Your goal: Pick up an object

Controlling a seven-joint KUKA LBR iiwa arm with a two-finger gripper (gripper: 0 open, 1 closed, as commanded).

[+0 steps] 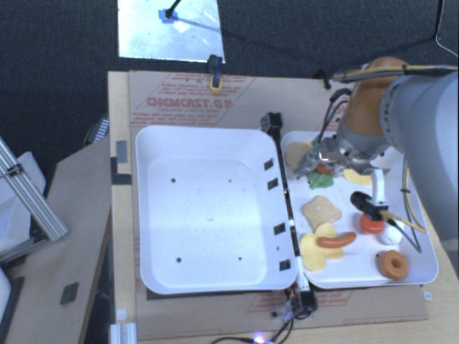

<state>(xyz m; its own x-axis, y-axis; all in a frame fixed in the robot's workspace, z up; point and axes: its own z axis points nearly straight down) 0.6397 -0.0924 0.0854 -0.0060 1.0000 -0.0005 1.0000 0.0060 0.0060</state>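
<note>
I see my gripper [320, 165] low over the right bin [423, 264], at a green piece [320, 180]; sausage [336, 240] toward six o'clock.

bright even overhead light, soft shadows, glare on white bins [208, 138]

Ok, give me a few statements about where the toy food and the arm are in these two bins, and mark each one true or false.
1. The toy food lies in the right bin. True.
2. The doughnut lies in the left bin. False: it lies in the right bin, at its near right corner.
3. The sausage lies partly on a yellow piece. True.
4. The gripper hangs over the left bin. False: it is down in the far part of the right bin, by a green leafy piece.
5. The bread slice lies beside the doughnut. False: the sausage is between them.
</note>
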